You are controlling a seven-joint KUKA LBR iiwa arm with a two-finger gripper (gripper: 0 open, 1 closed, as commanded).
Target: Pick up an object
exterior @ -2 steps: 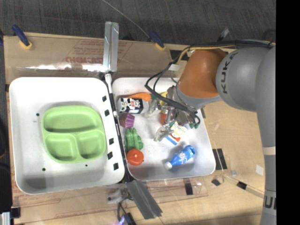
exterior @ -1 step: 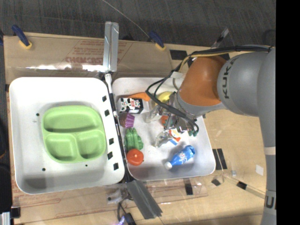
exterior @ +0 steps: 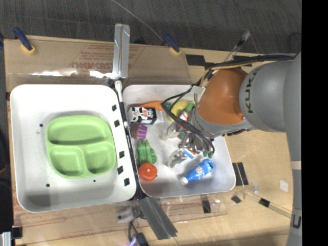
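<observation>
Camera view: arm is down in the right bin (exterior: pixel 225 181), gripper (exterior: pixel 185 146) low over the clutter mid-bin. Can't tell its grip state, wrist and cables block it. Blue-and-white bottle (exterior: pixel 197 172) lies on its side just below the gripper. Red tomato (exterior: pixel 147 171) and green toy (exterior: pixel 145 151) sit to its left, purple piece (exterior: pixel 141 132) and black-and-white carton (exterior: pixel 142 115) up-left. Yellow item (exterior: pixel 180 106) just above it, by the orange band. Green divided tray (exterior: pixel 80 146) in the left bin (exterior: pixel 25 137), well apart.
</observation>
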